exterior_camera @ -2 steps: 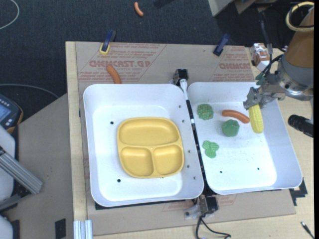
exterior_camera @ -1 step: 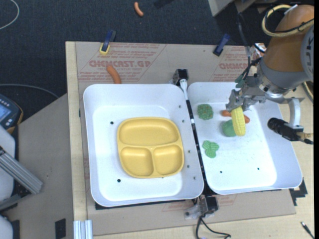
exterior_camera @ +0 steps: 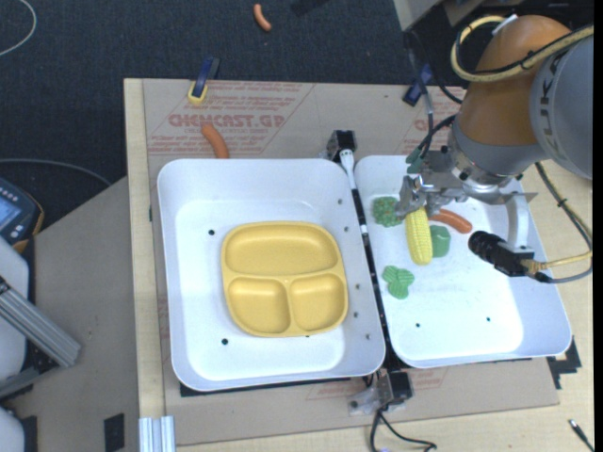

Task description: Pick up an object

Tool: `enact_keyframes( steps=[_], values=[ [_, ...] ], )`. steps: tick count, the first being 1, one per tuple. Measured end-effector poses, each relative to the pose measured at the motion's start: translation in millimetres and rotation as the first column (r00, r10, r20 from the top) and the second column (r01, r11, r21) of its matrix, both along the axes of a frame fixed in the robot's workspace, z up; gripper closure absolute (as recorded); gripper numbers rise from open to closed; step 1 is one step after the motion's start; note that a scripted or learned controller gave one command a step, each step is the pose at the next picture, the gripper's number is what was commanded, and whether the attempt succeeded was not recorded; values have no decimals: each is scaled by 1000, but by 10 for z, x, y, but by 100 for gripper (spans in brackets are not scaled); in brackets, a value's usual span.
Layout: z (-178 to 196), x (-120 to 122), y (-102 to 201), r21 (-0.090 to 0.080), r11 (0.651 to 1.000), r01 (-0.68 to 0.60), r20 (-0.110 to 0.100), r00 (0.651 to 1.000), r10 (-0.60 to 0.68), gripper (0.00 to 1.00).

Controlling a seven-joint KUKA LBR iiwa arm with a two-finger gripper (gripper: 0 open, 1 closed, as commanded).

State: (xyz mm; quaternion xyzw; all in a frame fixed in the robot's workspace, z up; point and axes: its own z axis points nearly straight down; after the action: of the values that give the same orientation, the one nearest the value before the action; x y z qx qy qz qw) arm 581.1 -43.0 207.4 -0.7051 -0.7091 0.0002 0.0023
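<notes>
Yellow tray (exterior_camera: pixel 283 279) in left bin (exterior_camera: pixel 188 252); corn (exterior_camera: pixel 418 236), greens (exterior_camera: pixel 397 281) in right bin (exterior_camera: pixel 490 337); hand (exterior_camera: pixel 415 199) state unclear.

A robotics lab: cardboard-topped bench (exterior_camera: pixel 283 111), loose cables (exterior_camera: pixel 405 431), dark carpet (exterior_camera: pixel 94 26)

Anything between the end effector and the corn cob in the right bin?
Nothing visible. The end effector sits right above the top end of the corn cob, with a green piece to the cob's left and an orange piece to its right, both beside it rather than over it.
</notes>
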Motion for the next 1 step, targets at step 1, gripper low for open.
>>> enact_keyframes(
  steps=[1],
  values=[
    [286, 4, 523, -1, 1000, -1, 9, 1000, 1, 100]
  ],
)
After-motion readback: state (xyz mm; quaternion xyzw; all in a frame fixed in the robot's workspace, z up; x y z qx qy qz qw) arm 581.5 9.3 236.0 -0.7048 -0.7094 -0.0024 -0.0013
